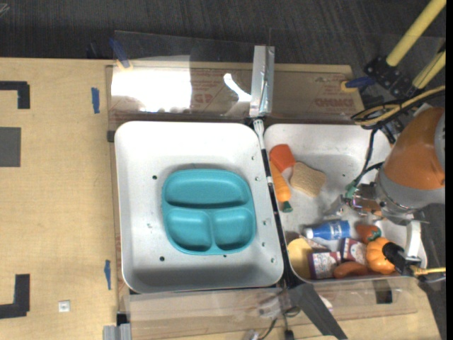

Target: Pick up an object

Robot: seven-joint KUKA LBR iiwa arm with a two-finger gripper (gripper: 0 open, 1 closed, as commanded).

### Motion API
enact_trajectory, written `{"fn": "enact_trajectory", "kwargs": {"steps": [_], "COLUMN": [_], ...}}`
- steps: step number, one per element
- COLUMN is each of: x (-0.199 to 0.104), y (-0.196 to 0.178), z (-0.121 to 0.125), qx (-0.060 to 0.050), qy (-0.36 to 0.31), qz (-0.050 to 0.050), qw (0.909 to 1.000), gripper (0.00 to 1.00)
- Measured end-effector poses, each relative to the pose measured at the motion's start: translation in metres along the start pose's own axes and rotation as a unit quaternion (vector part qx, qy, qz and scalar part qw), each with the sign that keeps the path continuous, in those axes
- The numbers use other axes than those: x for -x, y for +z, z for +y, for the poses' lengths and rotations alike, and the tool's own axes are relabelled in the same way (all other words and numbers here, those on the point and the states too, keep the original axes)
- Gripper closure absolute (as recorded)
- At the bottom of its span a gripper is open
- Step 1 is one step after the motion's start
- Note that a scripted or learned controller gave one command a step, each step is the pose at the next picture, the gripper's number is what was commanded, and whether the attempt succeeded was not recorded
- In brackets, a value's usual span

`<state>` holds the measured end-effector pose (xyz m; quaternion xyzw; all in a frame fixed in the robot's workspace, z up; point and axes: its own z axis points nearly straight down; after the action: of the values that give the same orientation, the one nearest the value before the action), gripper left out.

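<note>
The right bin (318, 142) holds several small objects. An orange bottle (282, 167) with a green tip lies along its left wall, and a tan block (308, 180) sits beside it. Along the front lie a blue and white bottle (330, 230), a dark labelled jar (333, 255), a yellow round piece (299, 252), a red-brown piece (348, 268) and a small orange pumpkin-shaped thing (379, 255). My gripper (359, 200) hangs low over the bin's right half, just above the blue and white bottle, and the grey wrist with its orange band (417, 160) covers most of it.
The left bin (134, 190) holds a teal divided plate (208, 209). A clear upright panel (262, 80) and cardboard stand behind both bins. Yellow bars (417, 23) and black cables (393, 108) crowd the upper right. The wooden bench (49, 190) extends to the left.
</note>
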<state>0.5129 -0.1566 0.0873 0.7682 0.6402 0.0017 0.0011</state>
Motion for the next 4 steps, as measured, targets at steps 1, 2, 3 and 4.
{"fn": "enact_trajectory", "kwargs": {"steps": [1, 2, 3, 4], "x": [0.0009, 0.0010, 0.0012, 0.0013], "y": [-0.0112, -0.0106, -0.0206, -0.0201], "z": [0.0021, 0.0017, 0.0024, 0.0021], "qx": [0.004, 0.003, 0.004, 0.003], "qy": [0.002, 0.001, 0.002, 0.002], "qz": [-0.001, -0.001, -0.001, -0.001], "qw": [1.0000, 1.0000, 1.0000, 1.0000], "gripper": [1.00, 0.00, 1.00, 0.00]}}
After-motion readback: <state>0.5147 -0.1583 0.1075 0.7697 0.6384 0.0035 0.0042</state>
